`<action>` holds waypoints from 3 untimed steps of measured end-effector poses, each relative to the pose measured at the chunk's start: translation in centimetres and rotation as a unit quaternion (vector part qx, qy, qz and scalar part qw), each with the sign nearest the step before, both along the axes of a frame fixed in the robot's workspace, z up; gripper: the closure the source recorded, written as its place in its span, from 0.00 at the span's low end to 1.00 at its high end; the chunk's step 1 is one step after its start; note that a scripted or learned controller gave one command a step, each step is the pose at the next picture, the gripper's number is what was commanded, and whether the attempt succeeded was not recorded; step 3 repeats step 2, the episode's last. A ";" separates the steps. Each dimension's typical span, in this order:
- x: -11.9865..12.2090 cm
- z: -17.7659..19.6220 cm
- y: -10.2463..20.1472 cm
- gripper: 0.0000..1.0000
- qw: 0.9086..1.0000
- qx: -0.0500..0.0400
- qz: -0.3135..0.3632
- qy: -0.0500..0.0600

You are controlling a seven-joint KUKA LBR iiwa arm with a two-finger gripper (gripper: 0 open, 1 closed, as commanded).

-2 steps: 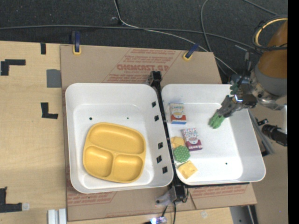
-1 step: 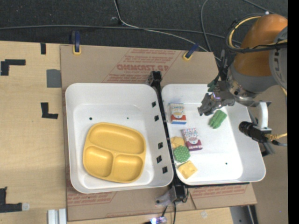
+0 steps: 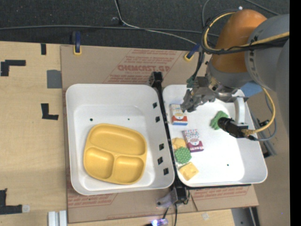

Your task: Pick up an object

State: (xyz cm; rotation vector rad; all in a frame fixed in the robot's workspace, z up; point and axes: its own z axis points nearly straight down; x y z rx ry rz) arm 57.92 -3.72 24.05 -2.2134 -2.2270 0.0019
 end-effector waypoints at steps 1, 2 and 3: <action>1.3 -1.5 5.1 1.00 1.000 0.000 0.000 0.000; 3.8 -2.0 10.3 1.00 1.000 0.000 0.000 -0.001; 3.8 -2.0 10.3 1.00 1.000 0.000 0.000 -0.001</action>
